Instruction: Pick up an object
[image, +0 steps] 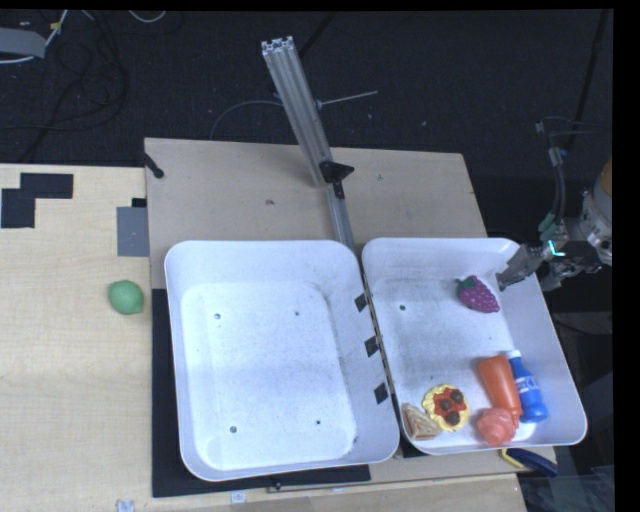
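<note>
I see the purple grape bunch (479, 294) lying in the right bin (430, 262), near its far right corner. My gripper (522, 266) hangs just beside the grapes at the bin's right rim, gripping nothing; I cannot tell its finger state.
</note>
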